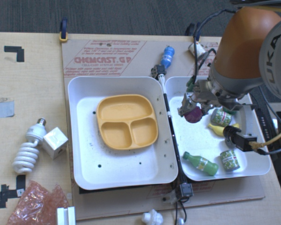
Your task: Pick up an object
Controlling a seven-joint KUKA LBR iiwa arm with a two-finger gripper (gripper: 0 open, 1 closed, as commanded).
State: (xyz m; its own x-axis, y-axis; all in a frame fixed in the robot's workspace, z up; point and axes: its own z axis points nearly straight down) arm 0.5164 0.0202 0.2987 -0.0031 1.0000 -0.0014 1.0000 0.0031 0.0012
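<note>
The purple object (194, 115), a small dark round thing, is sitting in the right bin (174, 125) at centre right of the frame, and the gripper (191, 108) is hanging directly over it; whether its fingers are spread or pinching the object cannot be told, since the wrist is blocking the sight line. The step in hand is looking like the grasp itself, or the moment just before a lift. The next move is calling for a straight rise, so that the object, if caught, is clearing the bin's wall without dragging. Room is tight to the right, where a green-labelled can (221, 117) and a yellow piece (216, 130) are lying just beside the object. Lower in the bin a green bottle (200, 162) and a second small can (229, 161) are resting near the bottom edge, well apart from the gripper. To the left, the dividing rims of the two bins are running close by, with the yellow divided tray (127, 122) filling the left bin (84, 163).
</note>
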